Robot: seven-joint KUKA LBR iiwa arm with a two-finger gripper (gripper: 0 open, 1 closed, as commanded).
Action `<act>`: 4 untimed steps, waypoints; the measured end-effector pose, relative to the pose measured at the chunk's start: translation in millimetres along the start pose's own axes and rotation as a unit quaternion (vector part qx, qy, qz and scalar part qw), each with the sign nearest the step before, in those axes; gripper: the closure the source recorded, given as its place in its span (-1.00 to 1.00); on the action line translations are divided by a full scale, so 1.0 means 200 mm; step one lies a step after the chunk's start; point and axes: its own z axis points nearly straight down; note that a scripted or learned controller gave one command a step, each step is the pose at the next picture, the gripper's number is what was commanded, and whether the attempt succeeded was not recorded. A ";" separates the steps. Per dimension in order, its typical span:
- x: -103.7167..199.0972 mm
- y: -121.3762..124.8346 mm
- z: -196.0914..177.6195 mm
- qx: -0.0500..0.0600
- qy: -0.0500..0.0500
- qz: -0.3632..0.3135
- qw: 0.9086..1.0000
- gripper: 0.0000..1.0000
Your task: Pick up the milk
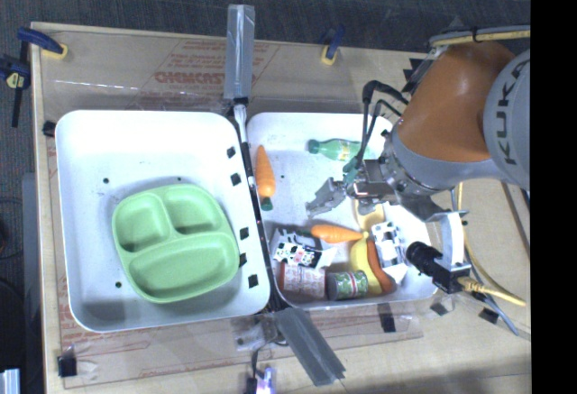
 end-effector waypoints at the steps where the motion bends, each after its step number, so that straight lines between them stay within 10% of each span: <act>1: 0.09 -0.02 0.21 0.000 0.000 0.064 0.998 -1.00; 2: -0.30 0.03 0.41 0.000 0.000 0.132 0.991 -1.00; 4: -0.44 -0.02 0.02 -0.002 -0.001 0.027 1.000 -1.00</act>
